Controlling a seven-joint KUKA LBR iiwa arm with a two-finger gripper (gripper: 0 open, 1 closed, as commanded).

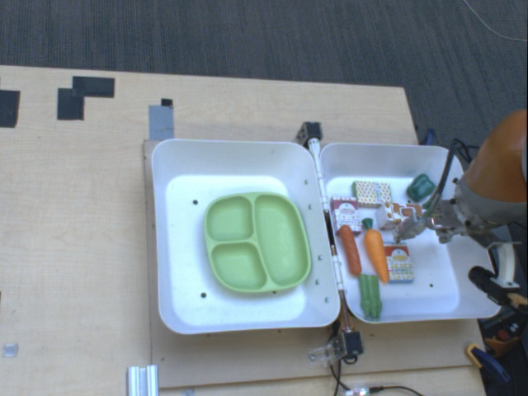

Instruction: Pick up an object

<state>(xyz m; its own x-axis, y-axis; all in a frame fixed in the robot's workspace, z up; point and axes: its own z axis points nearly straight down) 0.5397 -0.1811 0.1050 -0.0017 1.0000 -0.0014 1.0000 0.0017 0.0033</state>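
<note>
Two white bins sit side by side on the wooden bench. Left bin [173, 246] holds a light green divided plate [256, 242] with three compartments, lying flat near the middle. Right bin [445, 295] holds the clutter: a small patterned box [373, 192] near the back, a red-and-white packet [346, 214] just in front of it on the left, a teal piece [421, 187] in the far right corner, another printed packet [400, 214] between those. Toward the front, a red-orange sausage-like piece [351, 250] lies next to an orange carrot [376, 252], both running roughly front to back, close together. A small printed carton [399, 264] lies just right of the carrot, touching or nearly touching it. A green vegetable [370, 295] lies at the front of the bin, just below the carrot's end.

Arm comes in from the right, orange band visible at the edge. Gripper [410, 225] is low over the right bin, between the printed packet and the small carton, just right of the carrot's top. Fingers are small and blurred against the clutter, so apart or together cannot be told, and nothing is clearly seen between them. All pickable things lie in the right bin.
</note>
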